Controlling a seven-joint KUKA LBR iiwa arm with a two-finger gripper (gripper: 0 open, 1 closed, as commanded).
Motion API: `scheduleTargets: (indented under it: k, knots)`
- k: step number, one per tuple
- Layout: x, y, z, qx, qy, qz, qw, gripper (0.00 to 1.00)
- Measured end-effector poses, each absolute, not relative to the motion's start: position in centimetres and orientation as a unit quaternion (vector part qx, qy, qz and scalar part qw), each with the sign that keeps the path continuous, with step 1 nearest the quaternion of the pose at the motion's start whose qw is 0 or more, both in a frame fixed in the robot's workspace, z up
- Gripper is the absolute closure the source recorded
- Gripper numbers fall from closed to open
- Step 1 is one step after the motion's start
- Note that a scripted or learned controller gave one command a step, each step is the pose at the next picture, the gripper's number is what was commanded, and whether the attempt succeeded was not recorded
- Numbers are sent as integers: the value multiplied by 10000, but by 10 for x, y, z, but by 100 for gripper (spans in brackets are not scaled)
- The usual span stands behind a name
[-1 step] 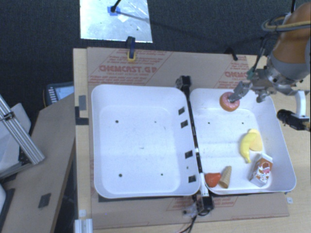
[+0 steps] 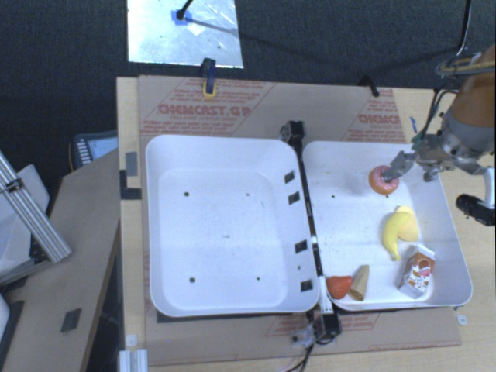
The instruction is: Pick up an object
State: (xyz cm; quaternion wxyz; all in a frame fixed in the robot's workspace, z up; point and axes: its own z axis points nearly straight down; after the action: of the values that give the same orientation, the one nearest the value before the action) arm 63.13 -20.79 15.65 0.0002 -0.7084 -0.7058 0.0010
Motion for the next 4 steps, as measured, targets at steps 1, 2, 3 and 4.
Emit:
scheduleTargets:
  k: [1, 2, 3, 4]
  knots:
    - [667, -206, 133, -7051, -7091, -8, -17, 0]
    - [670, -206, 161, -7055, -7087, -12, -22, 0]
    - [659, -206, 99, -7062, -7080, 7, 9, 0]
    - [645, -186, 215, -7051, -7091, -35, -55, 0]
